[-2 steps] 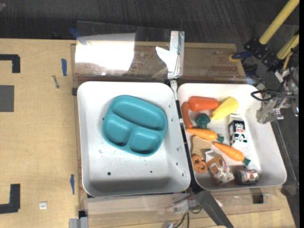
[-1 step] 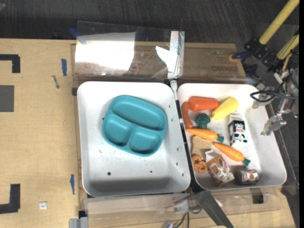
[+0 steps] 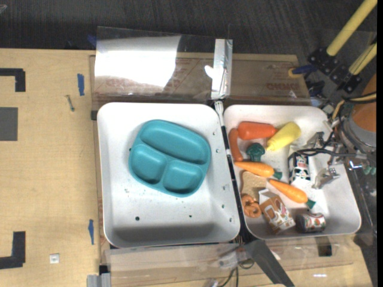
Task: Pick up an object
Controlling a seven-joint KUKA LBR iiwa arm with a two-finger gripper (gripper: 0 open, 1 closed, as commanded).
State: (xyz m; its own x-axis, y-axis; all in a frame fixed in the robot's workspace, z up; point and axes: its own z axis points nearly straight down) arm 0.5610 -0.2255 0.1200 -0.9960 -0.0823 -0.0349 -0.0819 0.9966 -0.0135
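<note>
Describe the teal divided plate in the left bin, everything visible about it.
The teal plate looks like smooth moulded plastic, oval with rounded edges. Raised ridges split it into three compartments: one long one at the far side and two smaller ones nearer the camera. It lies flat, slightly turned, near the middle of the left bin, apart from its walls.

arm: enters from right | end effector (image 3: 316, 160): lowered, finger state seemingly unclear
</note>
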